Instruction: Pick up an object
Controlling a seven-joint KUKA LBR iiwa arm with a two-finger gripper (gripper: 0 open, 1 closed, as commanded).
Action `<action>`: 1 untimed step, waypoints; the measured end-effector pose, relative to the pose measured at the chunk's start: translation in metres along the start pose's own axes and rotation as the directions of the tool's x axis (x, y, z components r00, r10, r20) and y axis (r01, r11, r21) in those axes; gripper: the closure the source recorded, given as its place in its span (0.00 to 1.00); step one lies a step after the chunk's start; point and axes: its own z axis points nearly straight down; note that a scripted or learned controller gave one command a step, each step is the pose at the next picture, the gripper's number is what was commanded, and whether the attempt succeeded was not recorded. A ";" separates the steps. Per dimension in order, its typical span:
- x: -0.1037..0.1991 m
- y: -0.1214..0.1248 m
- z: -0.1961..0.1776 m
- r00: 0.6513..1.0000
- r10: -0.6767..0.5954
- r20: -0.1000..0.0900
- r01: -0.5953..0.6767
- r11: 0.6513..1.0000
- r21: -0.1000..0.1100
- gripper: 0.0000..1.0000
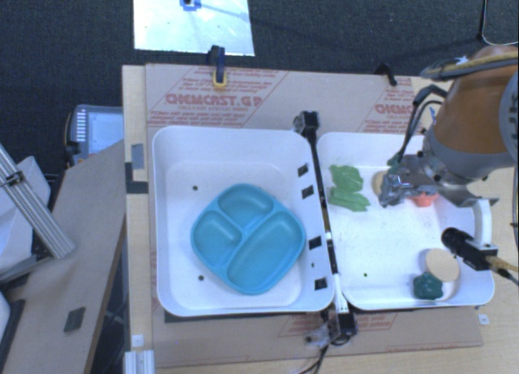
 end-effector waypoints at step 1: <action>0.058 0.013 0.003 1.000 0.000 0.000 0.000 1.000 0.001 1.00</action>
